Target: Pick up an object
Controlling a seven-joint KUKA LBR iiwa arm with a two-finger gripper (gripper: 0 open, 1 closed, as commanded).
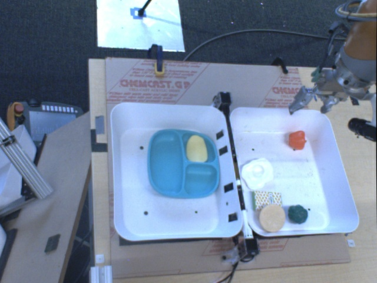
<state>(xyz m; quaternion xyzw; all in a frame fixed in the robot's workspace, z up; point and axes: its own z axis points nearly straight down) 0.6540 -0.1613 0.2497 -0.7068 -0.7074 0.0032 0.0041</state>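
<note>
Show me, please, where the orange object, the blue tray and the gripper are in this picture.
orange object (297,139), camera view, middle of its body
blue tray (168,164), camera view, floor of its large left compartment
gripper (310,101), camera view, midway between its two fingertips

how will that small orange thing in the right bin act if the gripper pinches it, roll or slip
The orange thing looks small and lumpy rather than round, so it would probably wobble more than roll. It lies alone on the smooth right bin floor, so a glancing touch may well slide it. The gripper hangs above the bin's far rim.
</note>
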